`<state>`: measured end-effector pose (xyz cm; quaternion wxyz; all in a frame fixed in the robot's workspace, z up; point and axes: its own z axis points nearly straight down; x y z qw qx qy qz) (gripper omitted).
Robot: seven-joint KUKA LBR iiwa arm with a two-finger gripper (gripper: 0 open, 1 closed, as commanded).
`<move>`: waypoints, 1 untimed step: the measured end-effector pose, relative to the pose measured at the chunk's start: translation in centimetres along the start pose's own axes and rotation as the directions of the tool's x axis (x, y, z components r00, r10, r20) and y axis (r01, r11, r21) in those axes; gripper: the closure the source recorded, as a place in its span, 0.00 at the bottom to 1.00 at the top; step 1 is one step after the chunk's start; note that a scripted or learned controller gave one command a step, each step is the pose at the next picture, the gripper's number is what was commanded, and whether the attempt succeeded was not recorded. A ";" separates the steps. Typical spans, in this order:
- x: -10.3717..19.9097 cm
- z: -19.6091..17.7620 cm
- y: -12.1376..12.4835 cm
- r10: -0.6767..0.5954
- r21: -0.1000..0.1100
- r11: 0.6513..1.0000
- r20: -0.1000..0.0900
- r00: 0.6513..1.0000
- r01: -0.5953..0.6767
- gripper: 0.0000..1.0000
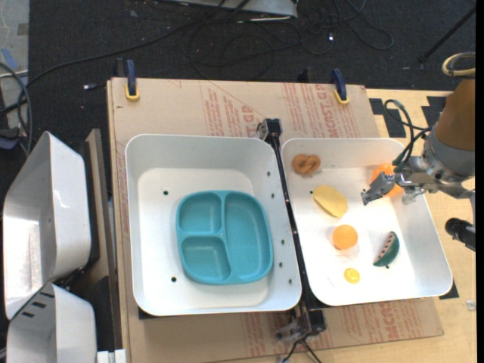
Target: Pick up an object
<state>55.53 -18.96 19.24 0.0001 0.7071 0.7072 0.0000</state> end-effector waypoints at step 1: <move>0.0 0.0 0.0 0.000 0.000 1.000 0.000 1.000 0.000 0.00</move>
